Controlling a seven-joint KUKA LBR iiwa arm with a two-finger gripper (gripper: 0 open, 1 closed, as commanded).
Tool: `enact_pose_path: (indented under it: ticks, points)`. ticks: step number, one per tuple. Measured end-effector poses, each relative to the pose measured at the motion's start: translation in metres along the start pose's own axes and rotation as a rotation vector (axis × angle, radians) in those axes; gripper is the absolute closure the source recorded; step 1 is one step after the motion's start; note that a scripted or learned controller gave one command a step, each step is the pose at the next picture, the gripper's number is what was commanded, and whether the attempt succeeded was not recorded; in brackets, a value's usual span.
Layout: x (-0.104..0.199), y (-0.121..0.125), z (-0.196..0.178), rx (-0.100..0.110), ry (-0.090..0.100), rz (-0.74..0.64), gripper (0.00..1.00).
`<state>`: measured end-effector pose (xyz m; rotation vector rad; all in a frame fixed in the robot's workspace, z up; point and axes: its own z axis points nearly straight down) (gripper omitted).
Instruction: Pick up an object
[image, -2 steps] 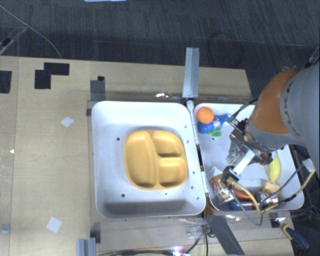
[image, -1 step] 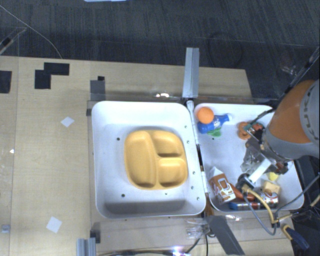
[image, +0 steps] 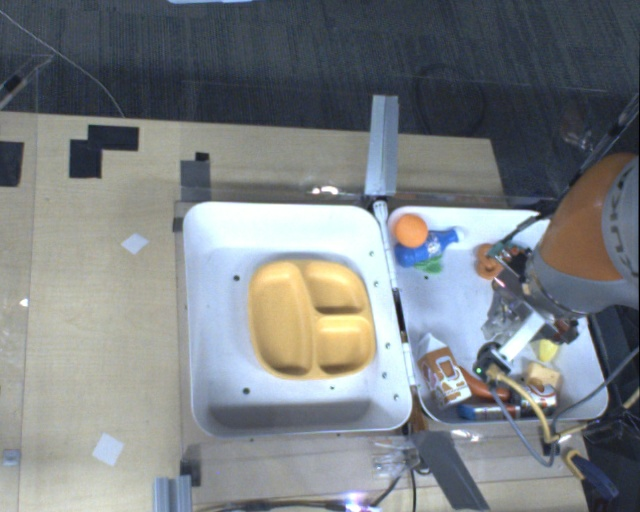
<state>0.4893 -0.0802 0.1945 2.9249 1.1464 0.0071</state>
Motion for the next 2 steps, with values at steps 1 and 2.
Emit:
enact_pose_path:
  ticks: [1,2]
  points:
    - [-0.02,0.02,-0.035,-0.001,-0.002,0.077,1.0]
    - [-0.028,0.025,0.054,0.004,-0.007,0.457,1.0]
